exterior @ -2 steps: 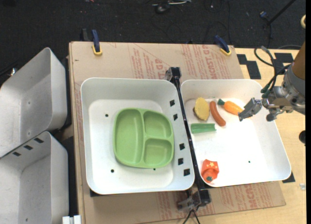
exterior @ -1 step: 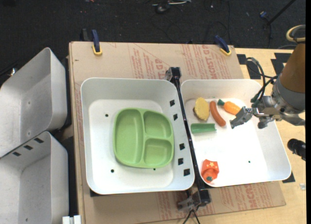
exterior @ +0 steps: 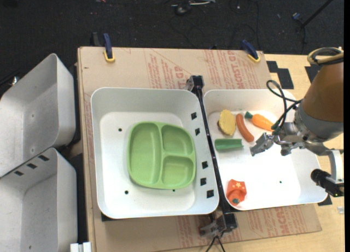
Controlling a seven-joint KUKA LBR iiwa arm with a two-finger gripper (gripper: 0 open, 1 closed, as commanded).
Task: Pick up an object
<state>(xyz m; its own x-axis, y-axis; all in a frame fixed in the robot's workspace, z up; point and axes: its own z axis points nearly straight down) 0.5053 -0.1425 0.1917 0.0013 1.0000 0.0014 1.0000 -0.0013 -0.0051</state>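
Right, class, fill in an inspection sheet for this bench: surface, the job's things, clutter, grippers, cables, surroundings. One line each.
Surface: a brown board bears two white bins, the left bin and the right bin, side by side.
Job's things: in the right bin, a yellow piece, a red sausage, an orange carrot, a green stick and a red-orange piece near the front rim.
Clutter: a green divided plate lies in the left bin.
Grippers: the gripper is above the right bin, right of the green stick; state of the jaws unclear.
Cables: a black cable loops by the arm.
Surroundings: spare white bins at left; dark floor behind.
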